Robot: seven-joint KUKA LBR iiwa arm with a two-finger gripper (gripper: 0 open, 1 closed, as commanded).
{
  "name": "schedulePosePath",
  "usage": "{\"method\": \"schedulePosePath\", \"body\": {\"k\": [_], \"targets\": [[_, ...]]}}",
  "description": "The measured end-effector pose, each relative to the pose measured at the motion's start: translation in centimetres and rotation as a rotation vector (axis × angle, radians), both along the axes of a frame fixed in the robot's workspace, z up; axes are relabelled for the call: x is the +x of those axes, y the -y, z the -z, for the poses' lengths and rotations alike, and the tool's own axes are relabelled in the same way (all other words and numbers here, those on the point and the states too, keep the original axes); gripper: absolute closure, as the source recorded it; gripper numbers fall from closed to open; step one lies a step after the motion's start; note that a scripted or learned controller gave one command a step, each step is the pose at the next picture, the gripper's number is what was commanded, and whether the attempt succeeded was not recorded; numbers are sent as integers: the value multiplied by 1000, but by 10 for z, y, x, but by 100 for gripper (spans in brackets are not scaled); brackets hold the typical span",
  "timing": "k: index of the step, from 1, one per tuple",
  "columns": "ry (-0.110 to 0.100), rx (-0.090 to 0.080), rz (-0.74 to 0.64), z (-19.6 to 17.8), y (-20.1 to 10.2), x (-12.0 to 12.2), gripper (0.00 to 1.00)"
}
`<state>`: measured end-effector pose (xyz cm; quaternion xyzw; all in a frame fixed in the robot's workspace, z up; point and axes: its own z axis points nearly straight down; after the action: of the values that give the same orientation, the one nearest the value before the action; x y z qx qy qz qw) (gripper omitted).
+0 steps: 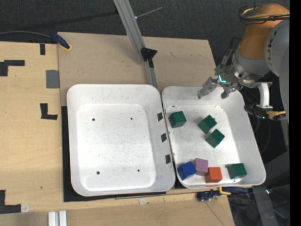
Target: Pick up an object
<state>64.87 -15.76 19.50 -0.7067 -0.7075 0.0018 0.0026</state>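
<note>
- Your gripper (217, 87) hangs over the right bin's (249, 131) far edge, fingers spread wide, nothing between them.
- Nearest green cube (207, 124) sits mid-bin; probably light and rigid, so pinch two flat opposite sides.

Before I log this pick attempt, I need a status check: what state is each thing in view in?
gripper: open, above the right bin's far rim, holding nothing
green blocks: four, loose in the right bin
blue block, purple block, orange block: clustered at its near edge
left bin: holds no blocks
</note>
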Motion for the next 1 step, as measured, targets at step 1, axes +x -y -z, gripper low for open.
{"method": "schedulePosePath", "body": {"k": [1], "targets": [[4, -2, -1, -3, 0, 1, 0]]}}
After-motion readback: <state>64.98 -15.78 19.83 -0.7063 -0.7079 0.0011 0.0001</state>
